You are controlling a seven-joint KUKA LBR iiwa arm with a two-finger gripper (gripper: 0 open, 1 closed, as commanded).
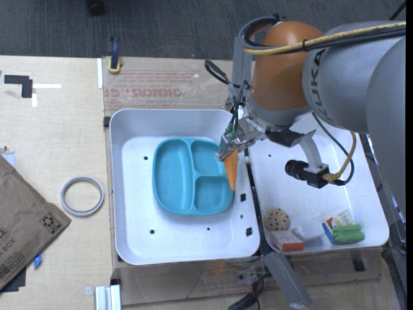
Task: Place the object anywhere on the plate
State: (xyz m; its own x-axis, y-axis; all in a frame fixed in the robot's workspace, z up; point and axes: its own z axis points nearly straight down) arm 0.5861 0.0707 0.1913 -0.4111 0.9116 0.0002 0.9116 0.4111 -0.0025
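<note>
Turquoise plastic marks the plate (184, 179), a divided dish with one long compartment and two smaller ones, lying near the middle of the left bin (129, 192), a shallow white tray on the counter (51, 134). At the plate's right edge an orange, carrot-like object (230, 171) hangs point-down, its tapered tip over the plate's rim beside the two smaller compartments. It is a smooth wedge, wider at the top and narrowing below, brighter than anything near it. The hand (233, 142) sits just above the plate's upper right corner, and its fingers are closed on the wide top of the orange object. The grey arm with its orange band (287, 44) rises behind it, to the right of the plate.

The right bin (381, 212), touching the left bin on the far side from the plate, holds a speckled brown cookie-like round (277, 219), a small red and white box (288, 239) just below it, and a green item on a white packet (345, 231) in the bin's lower right corner.

Left of the plate, outside the bins, a grey tape ring (82, 195) lies on the counter, with a brown cardboard box (22, 218) beyond it.
</note>
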